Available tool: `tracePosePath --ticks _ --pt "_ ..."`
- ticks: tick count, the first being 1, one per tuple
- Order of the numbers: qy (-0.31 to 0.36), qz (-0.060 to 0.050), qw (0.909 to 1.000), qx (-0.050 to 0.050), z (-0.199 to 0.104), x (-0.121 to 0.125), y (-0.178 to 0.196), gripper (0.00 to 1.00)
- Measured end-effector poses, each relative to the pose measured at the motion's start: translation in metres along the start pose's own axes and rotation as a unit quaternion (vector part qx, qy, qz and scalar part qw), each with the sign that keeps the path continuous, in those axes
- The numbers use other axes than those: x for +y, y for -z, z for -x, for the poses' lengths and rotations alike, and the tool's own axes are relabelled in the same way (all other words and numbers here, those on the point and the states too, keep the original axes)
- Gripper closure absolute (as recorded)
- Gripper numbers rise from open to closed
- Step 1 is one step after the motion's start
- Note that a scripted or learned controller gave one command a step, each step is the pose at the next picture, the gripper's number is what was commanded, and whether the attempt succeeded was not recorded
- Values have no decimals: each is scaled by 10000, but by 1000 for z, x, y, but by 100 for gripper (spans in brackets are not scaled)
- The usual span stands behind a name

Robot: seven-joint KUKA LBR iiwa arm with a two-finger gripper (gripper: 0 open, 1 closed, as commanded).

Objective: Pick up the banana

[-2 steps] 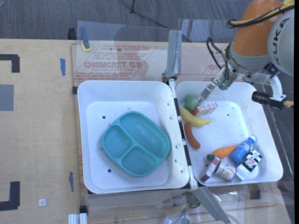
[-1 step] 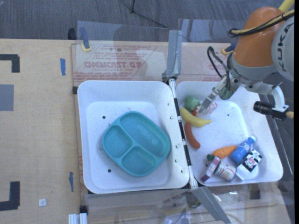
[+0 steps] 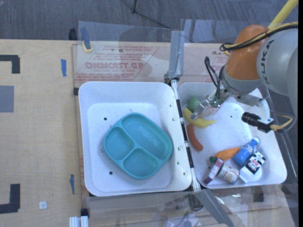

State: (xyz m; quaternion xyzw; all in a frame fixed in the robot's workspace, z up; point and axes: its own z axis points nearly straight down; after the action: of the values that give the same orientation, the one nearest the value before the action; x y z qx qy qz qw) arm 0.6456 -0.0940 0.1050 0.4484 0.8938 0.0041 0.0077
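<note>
Yellow banana [image 3: 200, 120] lay in the right bin [image 3: 277, 174], close to its left wall, a green item [image 3: 193, 102] just behind, a red sausage-shaped piece [image 3: 194, 137] just in front. Gripper [image 3: 207, 107] sat directly over banana's upper end, presumably lined up for a grasp. Whether it was spread or pinching: cannot tell. Teal divided plate [image 3: 138, 144] occupied the left bin [image 3: 90, 126].

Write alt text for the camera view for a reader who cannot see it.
The robot's hand reaches into the right bin, directly over a yellow banana near that bin's left wall. A sausage, a carrot and small bottles lie nearer the front, and the left bin holds a blue divided plate.
</note>
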Motion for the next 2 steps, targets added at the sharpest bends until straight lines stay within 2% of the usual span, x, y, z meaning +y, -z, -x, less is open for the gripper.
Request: tracePosePath --ticks 1,2 --pt "947 -40 9955 24 6 -62 -16 0" --pt "923 -5 9957 -19 9 -61 -3 100"
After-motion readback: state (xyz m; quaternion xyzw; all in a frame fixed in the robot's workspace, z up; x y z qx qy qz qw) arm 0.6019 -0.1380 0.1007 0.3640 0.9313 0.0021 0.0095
